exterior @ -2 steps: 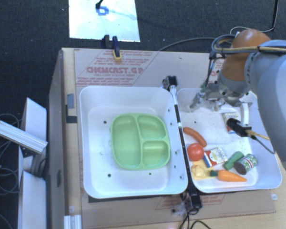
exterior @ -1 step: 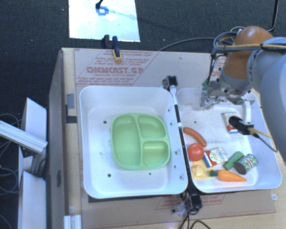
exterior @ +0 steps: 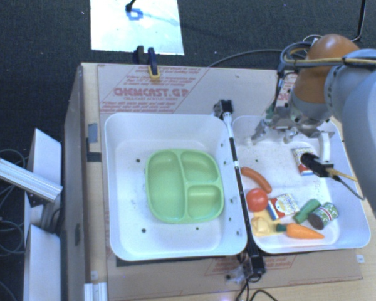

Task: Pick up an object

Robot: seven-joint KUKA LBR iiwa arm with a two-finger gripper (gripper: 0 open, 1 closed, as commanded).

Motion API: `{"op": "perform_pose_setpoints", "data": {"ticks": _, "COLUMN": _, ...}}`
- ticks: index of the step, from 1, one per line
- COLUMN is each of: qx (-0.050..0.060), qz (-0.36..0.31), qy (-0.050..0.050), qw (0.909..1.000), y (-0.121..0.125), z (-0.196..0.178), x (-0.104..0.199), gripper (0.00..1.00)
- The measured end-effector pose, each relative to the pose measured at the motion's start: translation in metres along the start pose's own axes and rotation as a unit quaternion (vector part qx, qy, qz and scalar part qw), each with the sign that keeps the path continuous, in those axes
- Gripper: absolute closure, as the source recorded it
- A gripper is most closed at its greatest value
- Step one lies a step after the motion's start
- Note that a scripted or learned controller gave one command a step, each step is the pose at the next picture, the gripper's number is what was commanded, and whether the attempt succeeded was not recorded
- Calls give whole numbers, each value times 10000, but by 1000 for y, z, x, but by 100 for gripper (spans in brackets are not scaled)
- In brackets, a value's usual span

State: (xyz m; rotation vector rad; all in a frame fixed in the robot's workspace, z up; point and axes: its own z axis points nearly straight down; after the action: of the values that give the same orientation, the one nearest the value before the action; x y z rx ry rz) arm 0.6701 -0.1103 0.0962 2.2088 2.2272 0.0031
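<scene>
At far end of right bin: gripper hovers over bare floor, can't tell its state, nothing seen held. Objects well apart toward near end: sausage, tomato, carrot, can, small and crowded. Your risk: closing here grabs nothing; in cluster, neighbours block pinch.

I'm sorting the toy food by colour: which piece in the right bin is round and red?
The tomato, beside the divider; the sausage above it is long, the carrot orange and pointed.
</scene>
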Motion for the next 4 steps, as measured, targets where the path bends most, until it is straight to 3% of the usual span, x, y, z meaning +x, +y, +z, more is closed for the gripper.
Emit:
{"op": "perform_pose_setpoints", "data": {"ticks": 1, "qx": 11, "qz": 20, "qy": 5, "qw": 10000, "y": -1, "z": 11, "x": 3, "gripper": 0}}
{"op": "perform_pose_setpoints", "data": {"ticks": 2, "qx": -5, "qz": 7, "qy": 0, "qw": 10000, "y": 0, "z": -1, "x": 3, "gripper": 100}}
{"op": "perform_pose_setpoints", "data": {"ticks": 3, "qx": -3, "qz": 4, "qy": -2, "qw": 10000, "y": 0, "z": 0, "x": 3, "gripper": 0}}
{"op": "perform_pose_setpoints", "data": {"ticks": 4, "qx": 13, "qz": 19, "qy": 7, "qw": 10000, "y": -1, "z": 11, "x": 13, "gripper": 0}}
